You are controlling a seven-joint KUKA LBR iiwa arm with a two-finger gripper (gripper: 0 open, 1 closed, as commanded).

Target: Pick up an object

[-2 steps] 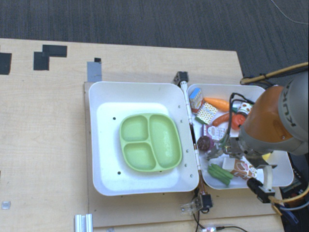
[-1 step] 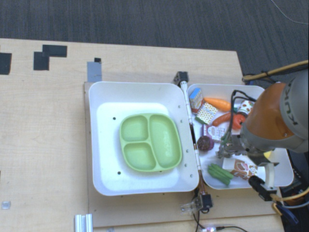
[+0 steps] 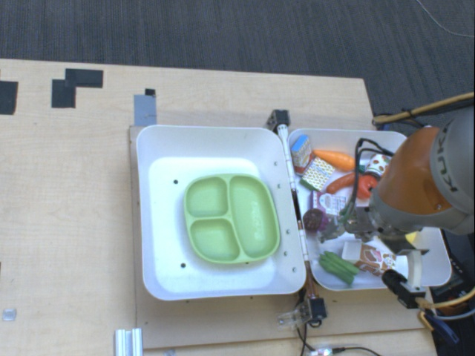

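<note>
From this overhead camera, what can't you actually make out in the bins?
- Gripper: the arm's orange wrist covers it; its grasp is unreadable.
- Right bin: the arm hides its middle and far side.
- Checkered packet: print too small to read.
- Dark purple item: too small to identify.

Light wood tabletop (image 3: 67,199) on grey carpet floor (image 3: 223,21). Left white bin (image 3: 159,273) holds green 3-compartment tray (image 3: 231,218). Black tape patches (image 3: 74,86) near tabletop's far left edge. Small grey block (image 3: 145,110) just behind bin.
</note>
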